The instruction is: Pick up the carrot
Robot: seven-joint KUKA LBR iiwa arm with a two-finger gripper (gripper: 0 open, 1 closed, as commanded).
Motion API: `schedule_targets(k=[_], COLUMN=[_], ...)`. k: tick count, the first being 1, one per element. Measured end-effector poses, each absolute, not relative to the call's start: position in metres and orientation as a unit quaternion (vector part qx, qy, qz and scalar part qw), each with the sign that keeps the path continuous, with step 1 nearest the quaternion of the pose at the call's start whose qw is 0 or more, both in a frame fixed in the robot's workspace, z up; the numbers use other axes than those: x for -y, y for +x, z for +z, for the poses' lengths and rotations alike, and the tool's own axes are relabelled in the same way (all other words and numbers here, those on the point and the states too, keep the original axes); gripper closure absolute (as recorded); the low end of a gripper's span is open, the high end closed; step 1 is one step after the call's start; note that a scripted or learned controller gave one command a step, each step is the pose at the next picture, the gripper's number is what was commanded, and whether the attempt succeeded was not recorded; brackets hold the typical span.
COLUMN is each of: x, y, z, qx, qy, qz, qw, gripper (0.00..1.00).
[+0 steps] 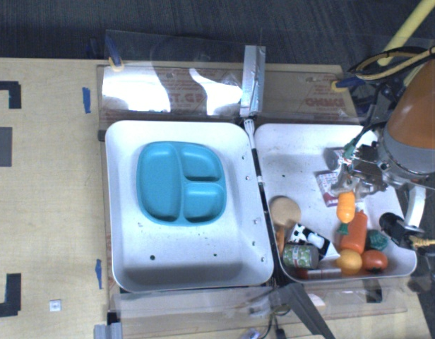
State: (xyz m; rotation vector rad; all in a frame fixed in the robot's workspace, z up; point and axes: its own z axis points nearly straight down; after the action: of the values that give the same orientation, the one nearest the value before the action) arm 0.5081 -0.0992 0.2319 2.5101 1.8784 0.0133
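Camera view: gripper (350,182) poised directly above the carrot (354,230) in the right bin (295,147); finger state cannot be told. Fingers should be centred across the carrot's orange body.

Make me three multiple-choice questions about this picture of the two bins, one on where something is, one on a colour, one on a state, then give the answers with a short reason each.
1. Where does the carrot lie?
A. on the blue tray
B. in the right bin, among the other toys
C. on the bench outside the bins

2. What colour is the divided tray in the left bin?
A. red
B. blue
C. green

3. How does the gripper stand to the carrot?
A. above its upper end, in the right bin
B. over the left bin
C. outside both bins

Answers: 1 B, the carrot rests near that bin's lower right corner. 2 B, the tray is light blue. 3 A, the gripper is just above the carrot's tip.
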Motion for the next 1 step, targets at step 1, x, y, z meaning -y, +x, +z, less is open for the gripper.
schedule_targets(k=[1], x=[0.0841], y=[0.4787], z=[0.1837], qx=[-0.675], qy=[0.738], qz=[-0.0015], qw=[-0.003], gripper=[1.00])
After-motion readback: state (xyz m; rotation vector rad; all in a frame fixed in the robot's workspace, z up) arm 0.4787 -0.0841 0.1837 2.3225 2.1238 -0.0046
